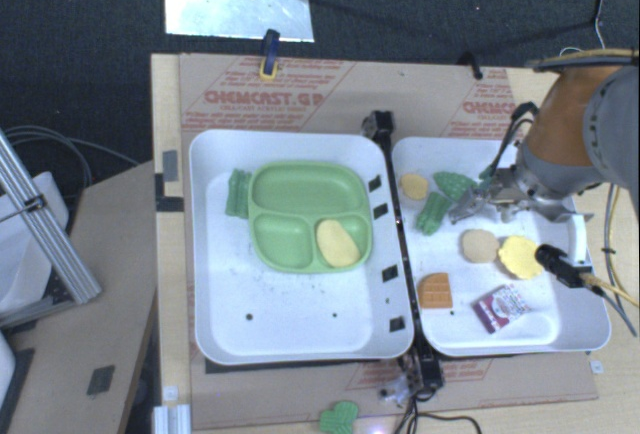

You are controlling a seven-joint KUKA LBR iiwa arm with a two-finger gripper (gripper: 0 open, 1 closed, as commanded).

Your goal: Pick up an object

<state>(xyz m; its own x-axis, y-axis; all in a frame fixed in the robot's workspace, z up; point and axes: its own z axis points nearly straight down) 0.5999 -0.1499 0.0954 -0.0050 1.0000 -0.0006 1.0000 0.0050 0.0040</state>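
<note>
The right bin (580,327) holds several toy food pieces. There is a small yellow piece (413,186), a green leafy piece (452,183), a green pod-like piece (433,214), a beige round piece (479,245), a yellow piece (519,257), an orange cracker (435,291) and a red and white packet (503,307). My gripper (478,200) hangs low over the upper middle of this bin. It sits just right of the two green pieces and above the beige round one. Nothing can be seen in its grasp.
The left bin (215,322) carries a green divided plate (300,217) with a yellow piece (338,242) in its lower right compartment. A green strip (238,193) lies beside the plate. A black divider (392,222) runs between the bins. The grey arm (575,137) covers the right bin's upper right corner.
</note>
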